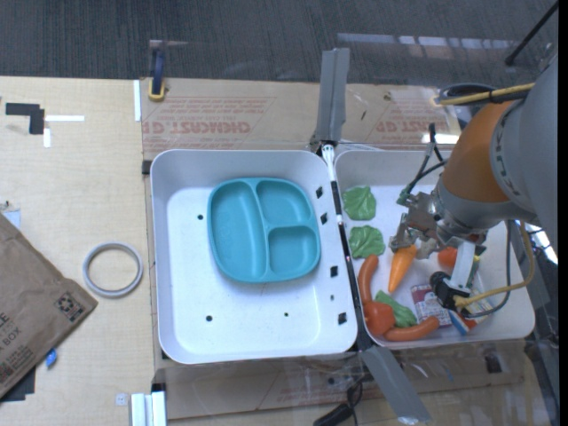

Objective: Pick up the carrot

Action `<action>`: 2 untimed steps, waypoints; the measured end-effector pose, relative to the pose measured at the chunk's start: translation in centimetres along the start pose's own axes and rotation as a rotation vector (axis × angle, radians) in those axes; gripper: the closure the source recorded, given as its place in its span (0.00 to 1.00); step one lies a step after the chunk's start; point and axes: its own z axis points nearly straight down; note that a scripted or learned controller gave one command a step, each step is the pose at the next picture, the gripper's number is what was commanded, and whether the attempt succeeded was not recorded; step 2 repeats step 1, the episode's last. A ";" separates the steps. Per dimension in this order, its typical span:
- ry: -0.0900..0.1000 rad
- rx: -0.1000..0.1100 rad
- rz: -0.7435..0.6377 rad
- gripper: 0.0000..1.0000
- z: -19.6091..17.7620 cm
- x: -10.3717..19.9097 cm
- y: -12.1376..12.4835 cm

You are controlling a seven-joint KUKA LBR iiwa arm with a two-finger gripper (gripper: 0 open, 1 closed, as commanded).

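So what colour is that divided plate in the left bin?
The divided plate is turquoise blue, plain with no pattern, seen clearly in the overhead camera view.

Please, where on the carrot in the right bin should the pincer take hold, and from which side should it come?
Probably the thick upper end of the carrot, where the pincer is already. Come from above: the carrot lies tilted, narrowing toward the lower left, with the red pepper close on its left, so close across its width.

Teal divided plate [264,229] centred in left bin [177,264], tape ring [113,268] at nine o'clock, lettuce leaves [359,203] in right bin [510,322]
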 end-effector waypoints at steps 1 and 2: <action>0.001 -0.004 -0.076 1.00 -8.2 1.1 0.4; 0.001 -0.004 -0.076 1.00 -8.2 1.1 0.4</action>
